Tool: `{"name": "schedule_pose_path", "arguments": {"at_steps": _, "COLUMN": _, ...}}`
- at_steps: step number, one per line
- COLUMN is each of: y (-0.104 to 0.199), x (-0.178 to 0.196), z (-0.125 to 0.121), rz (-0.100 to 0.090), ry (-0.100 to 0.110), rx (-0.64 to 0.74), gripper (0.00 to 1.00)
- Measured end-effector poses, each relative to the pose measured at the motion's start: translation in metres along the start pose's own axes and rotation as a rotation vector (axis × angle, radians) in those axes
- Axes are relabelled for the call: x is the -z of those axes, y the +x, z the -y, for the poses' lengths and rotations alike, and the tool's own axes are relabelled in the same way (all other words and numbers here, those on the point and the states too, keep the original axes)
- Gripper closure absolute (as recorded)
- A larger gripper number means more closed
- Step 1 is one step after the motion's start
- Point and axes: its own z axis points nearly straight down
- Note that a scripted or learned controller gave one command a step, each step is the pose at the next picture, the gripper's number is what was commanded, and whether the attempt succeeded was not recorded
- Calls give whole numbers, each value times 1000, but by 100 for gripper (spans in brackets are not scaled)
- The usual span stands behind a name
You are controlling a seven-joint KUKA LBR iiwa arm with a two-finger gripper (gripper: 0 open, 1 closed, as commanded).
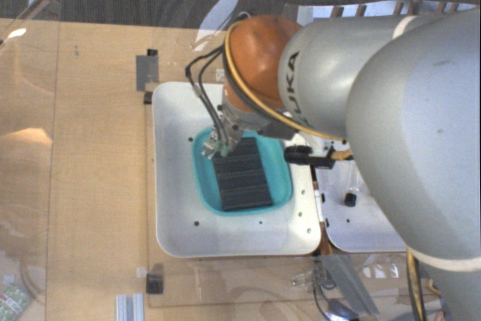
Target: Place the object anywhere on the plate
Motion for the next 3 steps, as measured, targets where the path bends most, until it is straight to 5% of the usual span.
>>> {"name": "schedule_pose_path", "arguments": {"at_steps": 1, "y": 0, "x": 0, "z": 0, "rz": 0, "ry": 0, "rx": 0, "gripper": 0}}
{"name": "schedule_pose_path", "arguments": {"at_steps": 2, "y": -2, "x": 12, "z": -2, "rz": 4, "ry": -7, "rx": 2, "gripper": 100}}
{"name": "schedule_pose_path", "arguments": {"at_steps": 3, "y": -2, "x": 12, "z": -3, "rz": 4, "ry": -7, "rx": 2, "gripper": 0}}
